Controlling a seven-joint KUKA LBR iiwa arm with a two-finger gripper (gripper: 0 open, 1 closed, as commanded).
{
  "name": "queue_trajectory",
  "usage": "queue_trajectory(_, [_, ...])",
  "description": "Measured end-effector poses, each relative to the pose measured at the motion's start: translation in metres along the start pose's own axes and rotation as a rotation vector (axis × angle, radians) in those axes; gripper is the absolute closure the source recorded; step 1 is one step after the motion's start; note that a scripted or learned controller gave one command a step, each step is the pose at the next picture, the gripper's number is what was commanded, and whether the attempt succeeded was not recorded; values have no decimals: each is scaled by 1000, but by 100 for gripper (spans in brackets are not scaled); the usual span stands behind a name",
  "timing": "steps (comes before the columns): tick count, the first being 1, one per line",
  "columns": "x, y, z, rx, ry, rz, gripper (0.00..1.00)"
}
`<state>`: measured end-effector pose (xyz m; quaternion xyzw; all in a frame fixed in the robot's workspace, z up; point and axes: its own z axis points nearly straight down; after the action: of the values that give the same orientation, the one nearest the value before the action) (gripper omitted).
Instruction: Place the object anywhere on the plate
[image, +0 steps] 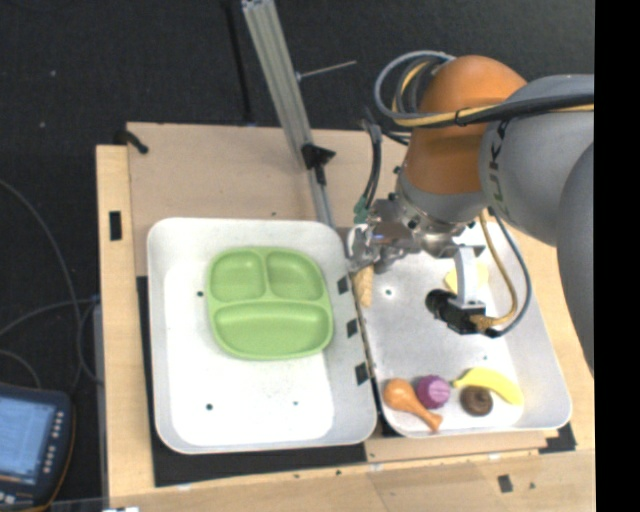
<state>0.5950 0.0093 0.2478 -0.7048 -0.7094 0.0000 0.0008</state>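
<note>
Reaching in from the right of the frame, my arm (530, 140) hangs over the upper part of the right bin (540, 400), the orange band sitting near the top centre. My gripper (366, 262) points down at the bin's upper left corner, right against the wall shared with the left bin (180, 400). Between my fingers sits a small tan, oblong object (364, 288), pale like a bit of bread or potato; its top is tucked up between the fingers and its lower end pokes out below them toward the bin floor. So my hand is closed narrowly around that piece. I cannot tell whether its lower end touches the white floor or hangs just above it.

The green plate (270, 303), with three compartments, lies in the upper middle of the left bin, to the left of my gripper. The held piece is just beside the divider between the bins, near the plate's right rim but apart from it.

Along the lower edge of the right bin lie an orange pear-shaped toy (408, 398), a purple piece (434, 390), a brown round piece (477, 401) and a yellow banana (492, 383), well below my hand. A yellow and white item (466, 275) lies in the upper middle of that bin, partly behind my black cable fitting (455, 310).
</note>
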Motion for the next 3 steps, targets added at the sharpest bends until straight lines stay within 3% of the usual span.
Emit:
queue_trajectory(2, [95,-61,8,-1,1,-2,100])
queue_trajectory(3, [105,-49,8,-1,-1,1,100])
